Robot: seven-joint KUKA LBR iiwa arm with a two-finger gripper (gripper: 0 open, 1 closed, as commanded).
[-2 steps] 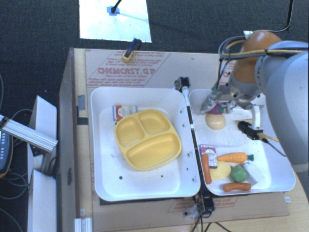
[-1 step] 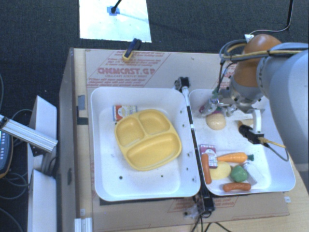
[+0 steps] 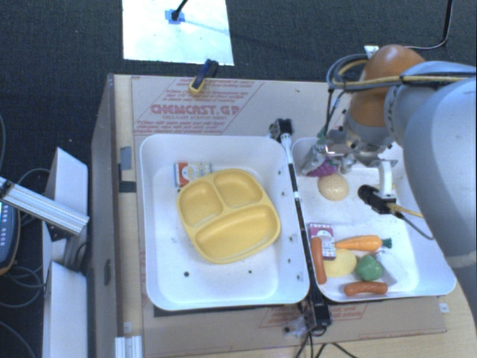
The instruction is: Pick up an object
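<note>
My gripper [image 3: 322, 157] is low in the far left corner of the right bin [image 3: 436, 276], right over a purple toy [image 3: 327, 171] that peeks out beneath it. Whether it touches the toy is unclear. A beige round toy [image 3: 333, 187] lies just in front of it. Nearer the front lie a carrot [image 3: 359, 242], a green pepper [image 3: 367, 266], a red sausage [image 3: 365, 289], a yellow piece [image 3: 340, 262], an orange stick [image 3: 318, 259] and a small red-and-white box [image 3: 321, 232].
The left bin [image 3: 160, 278] holds a yellow divided plate [image 3: 227, 215] and a small carton [image 3: 192, 172] behind it. A black divider bar [image 3: 292, 181] runs between the bins. My grey arm [image 3: 440, 148] covers the right bin's far right side.
</note>
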